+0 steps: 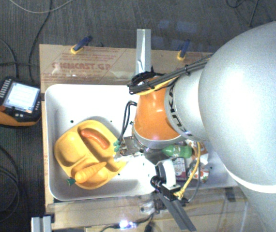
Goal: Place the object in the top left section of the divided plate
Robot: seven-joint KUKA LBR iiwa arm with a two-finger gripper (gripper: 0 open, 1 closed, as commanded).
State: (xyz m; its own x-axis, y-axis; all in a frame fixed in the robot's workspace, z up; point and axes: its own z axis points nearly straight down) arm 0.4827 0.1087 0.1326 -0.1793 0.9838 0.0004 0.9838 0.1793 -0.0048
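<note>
A yellow divided plate [60,150] lies in the left bin. A reddish-brown sausage [95,138] rests in the plate's upper section. In its lower section lies an orange carrot [92,170], green end pointing to the lower left. My gripper [120,149] hangs below the orange wrist band [152,115], right at the plate's right rim. The arm covers most of it, and I cannot make out anything held in it.
The left white bin [55,100] holds the plate. The big grey arm covers most of the right bin, where a green bottle [177,151] and a small red-and-white pack [179,168] peek out. A teach pendant [17,100] sits off the bench at left.
</note>
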